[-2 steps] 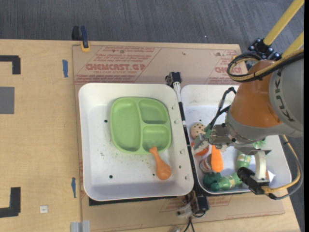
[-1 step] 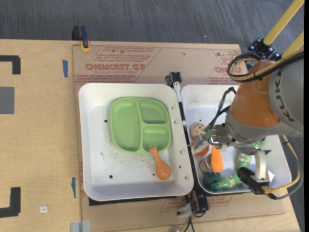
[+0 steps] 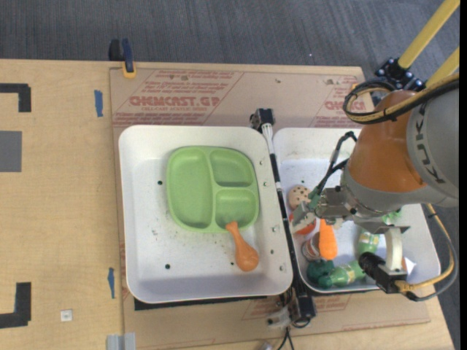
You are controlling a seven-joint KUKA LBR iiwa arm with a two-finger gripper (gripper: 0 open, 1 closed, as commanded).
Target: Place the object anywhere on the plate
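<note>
- Camera view: the desk (image 3: 66,217) carries two white bins side by side. The left bin (image 3: 142,210) holds a green divided plate (image 3: 211,188) lying flat toward the bin's far edge, and an orange drumstick-shaped toy (image 3: 243,248) with its thin end touching the plate's near rim and its bulb on the bin floor, near the bin's near right corner.
- Camera view: the right bin (image 3: 292,159) holds a jumble along its left wall: a small speckled ball (image 3: 298,194), an orange carrot (image 3: 327,242), a round red-rimmed piece (image 3: 311,249) and green pieces (image 3: 328,273) near the near edge.
- Camera view: the arm (image 3: 387,159) hangs over the right bin, with the claw (image 3: 321,210) low among these things. I cannot tell whether it is clenched or released, and nothing shows as grasped.
- Camera view: the object to move is probably the carrot just beside the claw.
- To do this step well, the grasp should close across the carrot's middle, clear of the neighbouring pieces, lift straight up above the wall between the bins, then lower over one of the plate's wells, away from the drumstick.
</note>
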